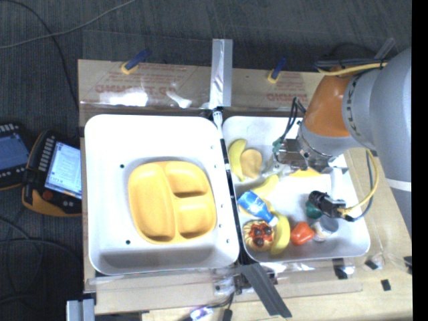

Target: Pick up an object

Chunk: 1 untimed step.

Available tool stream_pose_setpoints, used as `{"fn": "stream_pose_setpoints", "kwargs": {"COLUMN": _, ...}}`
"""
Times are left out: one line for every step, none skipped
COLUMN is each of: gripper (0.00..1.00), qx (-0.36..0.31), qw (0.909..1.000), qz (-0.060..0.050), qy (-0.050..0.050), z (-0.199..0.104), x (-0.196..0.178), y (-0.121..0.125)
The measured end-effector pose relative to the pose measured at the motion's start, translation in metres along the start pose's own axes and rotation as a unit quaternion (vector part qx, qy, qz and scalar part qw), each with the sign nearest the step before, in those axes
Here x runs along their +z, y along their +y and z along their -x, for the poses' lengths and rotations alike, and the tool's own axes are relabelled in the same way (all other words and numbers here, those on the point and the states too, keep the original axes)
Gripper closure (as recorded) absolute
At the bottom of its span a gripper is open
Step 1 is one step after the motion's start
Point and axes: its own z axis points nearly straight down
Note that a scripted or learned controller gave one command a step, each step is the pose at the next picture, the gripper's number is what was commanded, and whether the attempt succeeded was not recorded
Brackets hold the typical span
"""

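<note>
The right bin holds several toy foods. A yellow banana and a tan round piece lie at its upper left. Below them are a small yellow piece and a blue packet. Along the front lie a red-and-orange round item, a second banana, a red pepper and a green item. My gripper hangs low in the upper middle of this bin, just right of the tan piece and above the small yellow piece. The arm's orange band is above it.
The left bin holds a yellow divided tray. A metal divider stands behind the gap between the bins. A handheld pendant lies on the floor at the left. A black cable part hangs over the right bin.
</note>
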Motion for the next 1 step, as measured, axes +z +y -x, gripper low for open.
{"fn": "stream_pose_setpoints", "kwargs": {"gripper": 1.0, "qx": -0.038, "qw": 0.9993, "qz": 0.003, "qy": -0.002, "z": -0.0622, "x": -0.0992, "y": 0.0129}}
